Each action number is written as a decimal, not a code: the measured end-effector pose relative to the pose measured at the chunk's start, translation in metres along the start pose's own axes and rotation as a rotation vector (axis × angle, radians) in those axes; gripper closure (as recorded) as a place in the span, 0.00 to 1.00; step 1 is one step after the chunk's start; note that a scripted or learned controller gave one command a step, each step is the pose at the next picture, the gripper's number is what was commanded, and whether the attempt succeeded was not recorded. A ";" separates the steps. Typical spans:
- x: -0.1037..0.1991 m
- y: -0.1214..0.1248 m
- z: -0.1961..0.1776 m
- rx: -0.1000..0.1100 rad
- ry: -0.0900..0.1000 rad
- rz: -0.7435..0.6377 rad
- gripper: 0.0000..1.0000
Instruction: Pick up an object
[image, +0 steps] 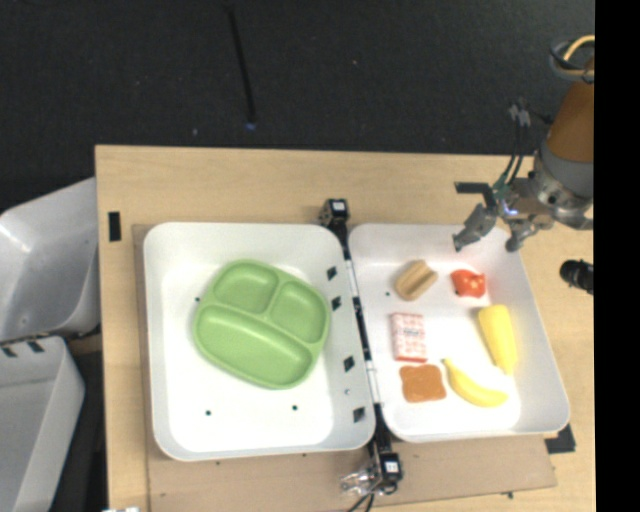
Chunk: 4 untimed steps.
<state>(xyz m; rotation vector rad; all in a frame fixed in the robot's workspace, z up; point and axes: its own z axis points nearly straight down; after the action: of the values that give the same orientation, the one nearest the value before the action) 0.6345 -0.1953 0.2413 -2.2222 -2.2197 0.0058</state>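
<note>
Six toy foods lie in the right bin (540, 400) as the claw (493, 232), fingers spread and empty, hovers above its far edge; dropping straight over the nearby tomato (468, 284) looks the surest pick.

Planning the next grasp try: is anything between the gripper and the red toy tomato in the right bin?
Nothing visible. The gripper hangs open near the right bin's far edge; the red tomato lies just beyond it, the bun off to one side.
</note>
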 end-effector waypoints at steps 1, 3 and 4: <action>-0.002 0.001 0.063 0.000 0.000 0.002 0.00; -0.002 0.002 0.091 -0.008 -0.001 0.005 1.00; 0.002 -0.001 0.028 -0.010 0.000 -0.003 1.00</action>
<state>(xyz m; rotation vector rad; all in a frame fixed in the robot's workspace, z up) 0.6330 -0.1935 0.2129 -2.2240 -2.2276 -0.0058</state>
